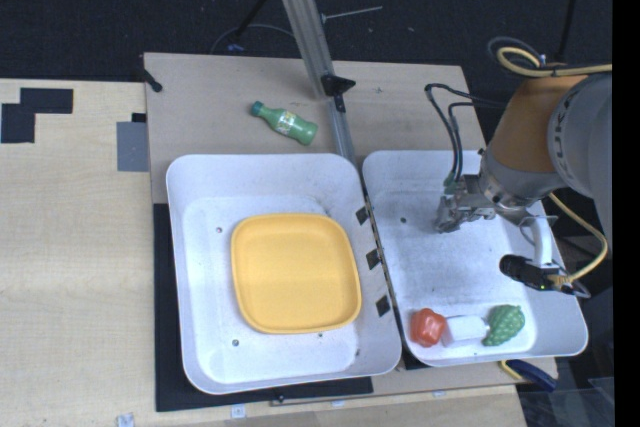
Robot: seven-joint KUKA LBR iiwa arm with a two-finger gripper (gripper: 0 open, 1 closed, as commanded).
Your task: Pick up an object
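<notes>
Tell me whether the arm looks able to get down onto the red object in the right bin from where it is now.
Probably yes. The gripper is over the same bin as the red object, with bare bin floor between them. A white object touches its right side, which could crowd the grasp.

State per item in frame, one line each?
yellow plate: lying flat in the left bin
green bottle: on its side on the bench, outside the bins
red, white and green items: resting in a row in the right bin
gripper: low over the right bin, holding nothing visible
</notes>
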